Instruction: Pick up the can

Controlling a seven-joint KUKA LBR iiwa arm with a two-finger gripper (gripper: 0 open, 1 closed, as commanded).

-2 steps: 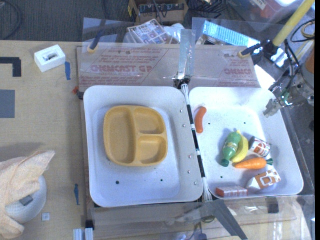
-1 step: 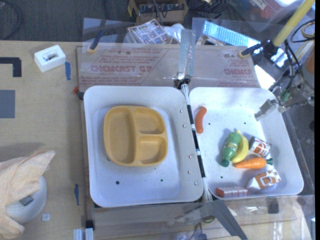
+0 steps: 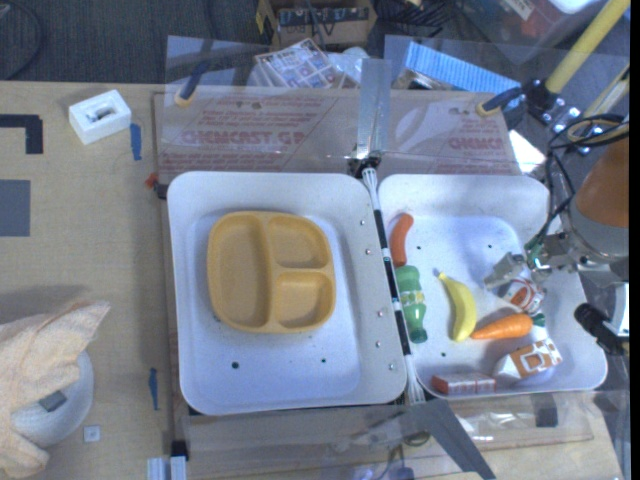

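Observation:
The can (image 3: 522, 294), small with a red and white label, lies tilted in the right bin (image 3: 470, 203) between the banana and the bin's right wall. My gripper (image 3: 515, 270) hangs just above it at its upper edge, reaching in from the right under the orange-banded wrist (image 3: 605, 196). Whether the gripper touches the can is unclear from this angle. The gripper's metal parts hide part of the can's top.
Around the can lie a carrot (image 3: 503, 326), a banana (image 3: 460, 307), a green bottle (image 3: 410, 304), an orange sausage (image 3: 401, 236), a small carton (image 3: 531, 360) and a red bar (image 3: 462, 383). The left bin (image 3: 200, 368) holds a yellow divided tray (image 3: 270, 270).

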